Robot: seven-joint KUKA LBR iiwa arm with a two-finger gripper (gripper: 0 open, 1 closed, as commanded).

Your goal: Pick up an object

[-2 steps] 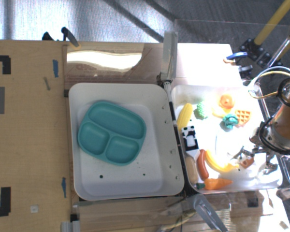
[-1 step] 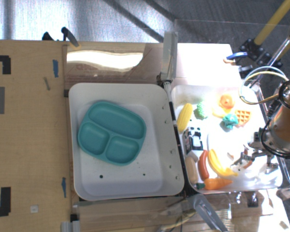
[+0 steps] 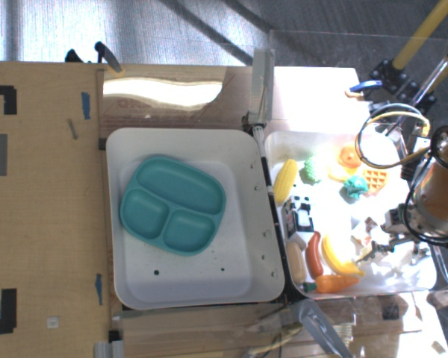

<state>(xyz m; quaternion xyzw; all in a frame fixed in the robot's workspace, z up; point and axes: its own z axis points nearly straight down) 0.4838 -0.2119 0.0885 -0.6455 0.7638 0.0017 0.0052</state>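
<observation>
**Plastic toy food, light and slick**

From above, my gripper (image 3: 373, 250) hangs low in the right bin (image 3: 313, 142), beside the banana (image 3: 336, 258). Whether it is apart or together, I cannot tell. Banana looks rigid, light; I'd pinch across its middle.

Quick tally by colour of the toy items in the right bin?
Yellow: 2, corn, banana
Orange: 3, round piece, waffle, carrot
Green: 1, leafy piece
Teal: 1, lump
Red: 1, sausage
Total: 8
</observation>
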